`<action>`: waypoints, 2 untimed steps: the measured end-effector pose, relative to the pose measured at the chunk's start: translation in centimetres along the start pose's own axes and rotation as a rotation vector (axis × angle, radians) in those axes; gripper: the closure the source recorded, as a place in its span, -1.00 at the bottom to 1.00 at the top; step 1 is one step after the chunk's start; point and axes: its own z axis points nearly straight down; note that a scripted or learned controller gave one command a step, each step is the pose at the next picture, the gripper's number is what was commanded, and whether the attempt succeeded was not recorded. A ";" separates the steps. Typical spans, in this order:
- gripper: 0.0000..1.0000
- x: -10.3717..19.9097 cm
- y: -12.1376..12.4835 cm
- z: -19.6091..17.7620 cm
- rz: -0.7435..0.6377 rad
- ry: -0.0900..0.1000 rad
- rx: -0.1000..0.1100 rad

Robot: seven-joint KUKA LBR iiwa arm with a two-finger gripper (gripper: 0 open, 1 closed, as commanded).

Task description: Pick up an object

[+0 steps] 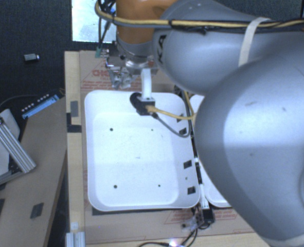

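My gripper [122,77] hangs under the orange band of the arm, over the far rim of the left white bin [97,189]. A white post and a black fitting [140,103] with a yellow cable hang just right of it, over the bin's far part. The bin's floor shows small dark dots. The big grey arm [244,112] covers the right half of the view and hides most of the right bin [216,202].
The bins rest on a cardboard-coloured board [74,153]. An aluminium frame [10,148] slants in at the left. A blue strip [38,103] and a small grey item [32,57] lie on the dark floor at the far left.
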 end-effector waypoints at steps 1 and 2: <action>1.00 -0.8 -8.6 7.8 0.013 -0.007 0.022; 1.00 -0.7 -4.5 -3.1 0.010 -0.001 -0.003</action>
